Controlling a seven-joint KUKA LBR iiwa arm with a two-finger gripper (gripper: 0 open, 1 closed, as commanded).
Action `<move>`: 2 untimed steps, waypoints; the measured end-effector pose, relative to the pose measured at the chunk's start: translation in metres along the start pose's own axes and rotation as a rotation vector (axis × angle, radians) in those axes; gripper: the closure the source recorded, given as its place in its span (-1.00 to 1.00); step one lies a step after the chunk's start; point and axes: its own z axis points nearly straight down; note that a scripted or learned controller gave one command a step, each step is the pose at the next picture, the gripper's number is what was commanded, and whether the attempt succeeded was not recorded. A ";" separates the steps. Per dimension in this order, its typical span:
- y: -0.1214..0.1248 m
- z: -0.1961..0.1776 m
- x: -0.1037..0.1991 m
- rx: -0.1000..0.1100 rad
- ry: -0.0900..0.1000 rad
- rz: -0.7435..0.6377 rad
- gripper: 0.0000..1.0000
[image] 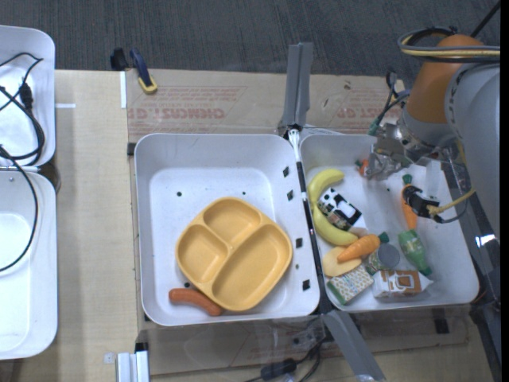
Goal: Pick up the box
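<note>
Two small boxes lie at the front of the right bin (465, 249): a green-and-white box (351, 284) lying tilted, and beside it a white-and-orange carton (398, 283). My gripper (381, 164) hangs over the back of the same bin, well behind both boxes, near the rear wall. Nothing is visibly held in it. The grey arm with its orange band (437, 86) reaches in from the upper right.
The right bin also holds two bananas (326, 205), a black-and-white toy (341, 210), a carrot (358, 249), a green bottle (413, 251), a grey disc (388, 255) and a small orange item (410, 213). The left bin (159, 213) holds a yellow divided plate (233, 253) and a sausage (195, 299).
</note>
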 end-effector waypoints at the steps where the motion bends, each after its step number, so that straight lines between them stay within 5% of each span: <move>1: -0.003 0.003 -0.003 0.015 -0.003 0.002 -1.00; 2: -0.048 0.007 -0.042 0.000 0.021 -0.079 -1.00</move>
